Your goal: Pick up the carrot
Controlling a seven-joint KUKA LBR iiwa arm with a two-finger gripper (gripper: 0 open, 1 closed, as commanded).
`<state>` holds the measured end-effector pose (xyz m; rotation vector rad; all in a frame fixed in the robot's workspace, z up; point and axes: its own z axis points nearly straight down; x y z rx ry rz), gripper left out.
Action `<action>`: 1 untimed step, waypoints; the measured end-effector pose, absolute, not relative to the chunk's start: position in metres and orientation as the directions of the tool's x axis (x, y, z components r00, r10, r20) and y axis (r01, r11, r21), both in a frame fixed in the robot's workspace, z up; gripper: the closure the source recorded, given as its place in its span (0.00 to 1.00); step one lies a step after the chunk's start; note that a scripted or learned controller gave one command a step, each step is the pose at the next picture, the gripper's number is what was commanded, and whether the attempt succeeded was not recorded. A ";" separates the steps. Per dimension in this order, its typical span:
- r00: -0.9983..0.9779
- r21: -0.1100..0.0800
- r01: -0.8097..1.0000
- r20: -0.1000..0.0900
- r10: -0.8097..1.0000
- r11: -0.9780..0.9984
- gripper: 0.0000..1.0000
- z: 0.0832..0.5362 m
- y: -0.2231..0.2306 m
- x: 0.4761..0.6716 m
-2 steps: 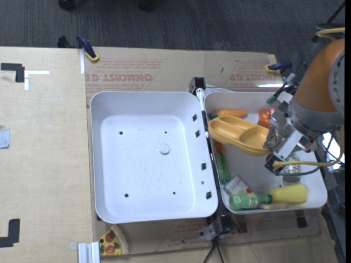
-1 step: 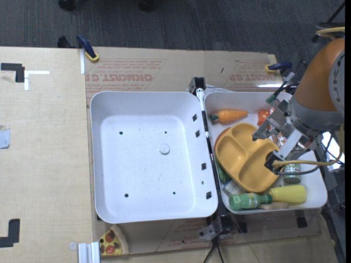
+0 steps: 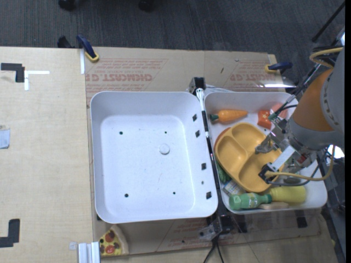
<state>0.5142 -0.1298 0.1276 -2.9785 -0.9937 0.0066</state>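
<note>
At the near edge of the bench a small pizza-slice toy [image 3: 111,243] lay on the cardboard [image 3: 181,70], just outside the front left corner of the left bin [image 3: 98,147]. In the right bin [image 3: 315,201], along its near wall, a green bottle [image 3: 247,201] lay on its side, touching end to end with a yellow bottle [image 3: 288,194]. Just behind them a yellow divided plate [image 3: 241,152] leaned tilted, taking up the middle of that bin.

The gripper [image 3: 269,159] hung over the right-hand part of the plate, under the grey arm with its orange band [image 3: 310,100] reaching in from the right. Whether its fingers were spread or closed could not be told, and nothing was seen between them.

The carrot [image 3: 230,115] lay farther back, beside the far left corner of the right bin, just beyond the plate's far rim, lengthwise across the bin with its green end to the left. It was apart from the gripper, up and to the left of it. A small red object [image 3: 265,118] sat to the carrot's right, near the arm's wrist.

On the cardboard's far edge sat two blue-and-yellow clamps [image 3: 88,48].
</note>
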 end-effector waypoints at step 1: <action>0.866 -0.001 0.500 0.000 0.500 -0.866 0.00 0.093 -0.145 0.513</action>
